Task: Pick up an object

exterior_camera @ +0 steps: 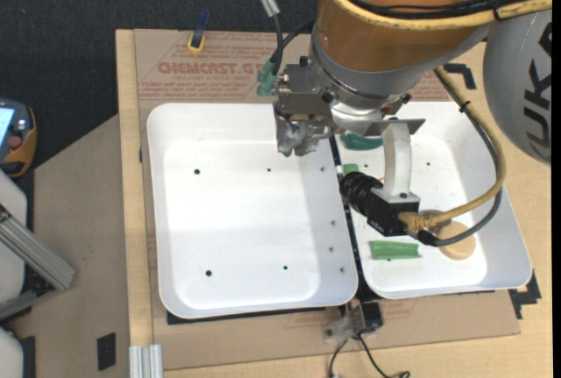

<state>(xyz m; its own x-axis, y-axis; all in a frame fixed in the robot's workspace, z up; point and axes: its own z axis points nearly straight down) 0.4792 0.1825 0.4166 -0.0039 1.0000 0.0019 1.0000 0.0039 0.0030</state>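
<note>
The left bin (237, 227) gives the arm nothing to take, so any descent on that side would close on bare white plastic. Further right, the hand (298, 142) hangs over the far end of the dividing rims where the two bins meet; its grey fingers point down, but from this angle I cannot tell whether they are spread or closed, and nothing is visible between them. Coming straight down from here risks striking the rims rather than reaching an object. The things worth picking lie in the right bin (500, 267): a green block (394, 251) near the front, a tan disc (458, 246) just beside it to the right, and a small green piece (351, 167) close to the divider, with a teal object (361, 140) half hidden under the wrist. A black fitting (377, 205) on a yellowish cable (478, 196) hangs over this bin, near the green block; it could snag or nudge the pieces during a move. The flat green block may also slip from a shallow pinch. The bulky arm hides much of the right bin.
</note>
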